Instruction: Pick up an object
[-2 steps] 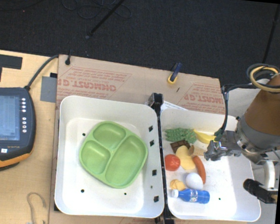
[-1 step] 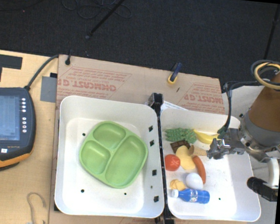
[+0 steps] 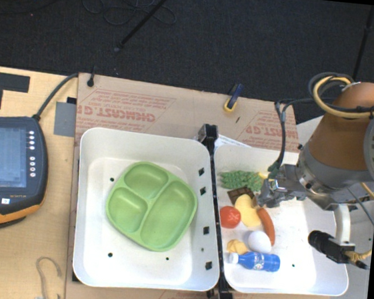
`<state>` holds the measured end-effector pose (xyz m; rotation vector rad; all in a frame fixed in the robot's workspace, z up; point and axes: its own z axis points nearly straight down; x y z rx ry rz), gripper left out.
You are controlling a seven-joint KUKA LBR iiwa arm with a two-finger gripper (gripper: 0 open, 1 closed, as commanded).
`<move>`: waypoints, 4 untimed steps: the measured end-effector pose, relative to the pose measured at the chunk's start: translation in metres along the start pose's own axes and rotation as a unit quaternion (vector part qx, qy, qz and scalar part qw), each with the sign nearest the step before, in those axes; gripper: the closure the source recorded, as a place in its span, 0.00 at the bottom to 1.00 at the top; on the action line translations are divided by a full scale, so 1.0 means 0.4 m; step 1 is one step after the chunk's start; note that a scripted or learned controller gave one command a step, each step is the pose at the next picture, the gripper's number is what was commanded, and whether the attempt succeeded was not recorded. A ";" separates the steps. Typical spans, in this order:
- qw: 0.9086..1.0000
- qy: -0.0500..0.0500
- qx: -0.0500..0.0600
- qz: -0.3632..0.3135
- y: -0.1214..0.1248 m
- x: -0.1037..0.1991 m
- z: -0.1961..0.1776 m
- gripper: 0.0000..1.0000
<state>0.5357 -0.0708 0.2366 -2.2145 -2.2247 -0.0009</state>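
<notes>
Crowding is the main hazard: the gripper [image 3: 267,195] is poised low over the right bin [image 3: 307,276], near its far left corner, where a yellow piece [image 3: 249,216], a carrot [image 3: 266,224], a tomato [image 3: 230,217] and green leaves [image 3: 240,180] are packed touching. Whether the gripper is open cannot be told, and nothing is seen held. A neighbour could be nudged, or two pieces pinched and dropped.

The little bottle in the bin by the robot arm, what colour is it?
Blue, with a white cap: the bottle shows clearly in the camera view.
</notes>
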 end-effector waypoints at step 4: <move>1.000 -0.002 0.003 0.002 -0.006 0.309 0.052 1.00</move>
